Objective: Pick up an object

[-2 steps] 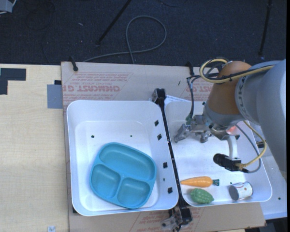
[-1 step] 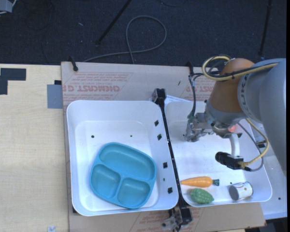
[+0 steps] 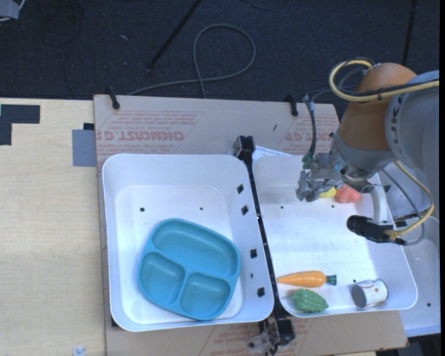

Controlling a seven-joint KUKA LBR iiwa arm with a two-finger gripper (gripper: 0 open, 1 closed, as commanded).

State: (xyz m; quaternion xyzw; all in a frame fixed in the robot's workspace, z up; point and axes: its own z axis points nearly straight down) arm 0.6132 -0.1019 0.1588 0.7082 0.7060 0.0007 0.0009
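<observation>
Carrot in right bin

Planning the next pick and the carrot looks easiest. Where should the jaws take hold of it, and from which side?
Judging from its pose, grip the carrot across its thick orange middle, descending from above with the jaws spanning its narrow width. It lies flat lengthwise in the right bin, with the green toy just beside it.

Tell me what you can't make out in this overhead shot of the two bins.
- Gripper: finger state unreadable, too small and dark.
- Yellow and pink objects: partly hidden under the wrist, shapes unclear.
- Small can: label too small to read.
- Green object: too blurred to identify.
</observation>
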